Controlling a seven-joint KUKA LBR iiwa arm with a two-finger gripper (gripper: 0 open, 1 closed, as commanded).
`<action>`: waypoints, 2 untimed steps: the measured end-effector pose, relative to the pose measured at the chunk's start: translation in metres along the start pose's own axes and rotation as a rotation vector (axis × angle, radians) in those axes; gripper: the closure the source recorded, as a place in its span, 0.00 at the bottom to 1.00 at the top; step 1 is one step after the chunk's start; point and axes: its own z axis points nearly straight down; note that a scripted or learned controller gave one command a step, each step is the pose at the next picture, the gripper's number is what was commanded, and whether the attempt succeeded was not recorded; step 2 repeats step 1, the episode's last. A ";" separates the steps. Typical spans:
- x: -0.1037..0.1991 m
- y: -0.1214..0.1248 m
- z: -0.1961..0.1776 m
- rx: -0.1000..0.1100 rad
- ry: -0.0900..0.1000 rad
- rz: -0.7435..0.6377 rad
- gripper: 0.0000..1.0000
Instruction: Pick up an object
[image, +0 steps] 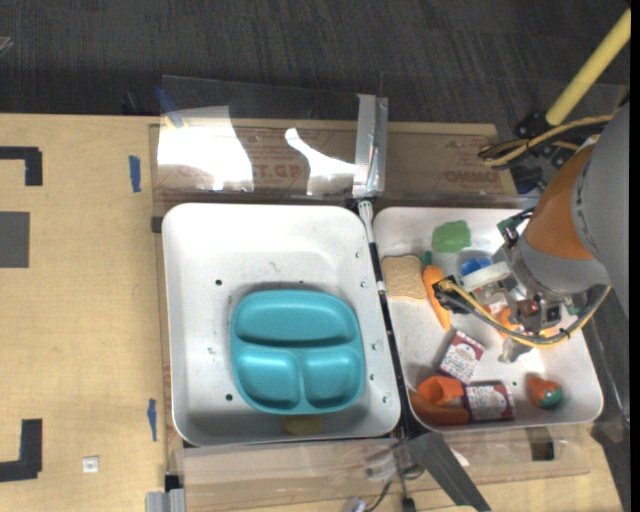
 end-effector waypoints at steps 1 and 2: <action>0.078 -0.010 0.036 -0.002 0.006 -0.011 0.00; 0.078 -0.010 0.036 -0.002 0.006 -0.011 0.00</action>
